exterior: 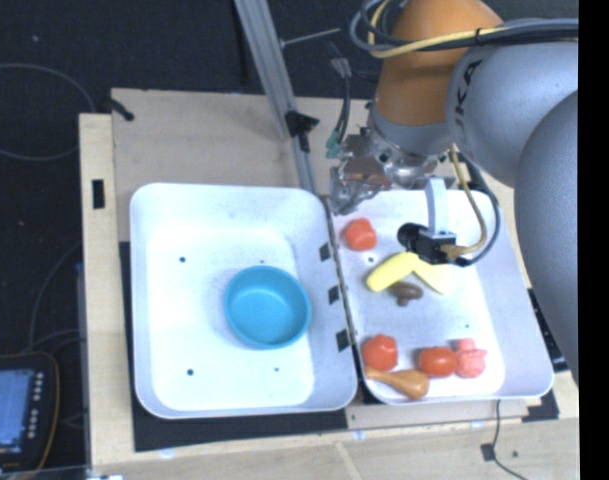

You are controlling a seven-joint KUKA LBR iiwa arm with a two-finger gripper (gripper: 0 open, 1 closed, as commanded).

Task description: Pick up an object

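Camera view from above and at a slant has the grey arm [514, 98] reaching in from the right, its end effector [346, 190] low over the far left corner of the right bin [489, 303], close to the wall shared with the left bin [184, 230]. Whether the end effector is spread or pressed together cannot be told from this angle, and nothing is seen pinched in it. Just beside it, a little nearer the camera, lies an orange-red round piece [360, 234], apart from the others. Mid-bin lies a yellow banana [402, 271] with a small brown piece [409, 292] touching its near edge. Along the near wall sit a red piece [380, 351], a tan pear-shaped piece [399, 379] just beside it, a red tomato-like piece [437, 361] and a pink piece [470, 359] touching that. A blue bowl [268, 307] stands upright in the left bin. Both bins rest on the pale worktop [99, 228].
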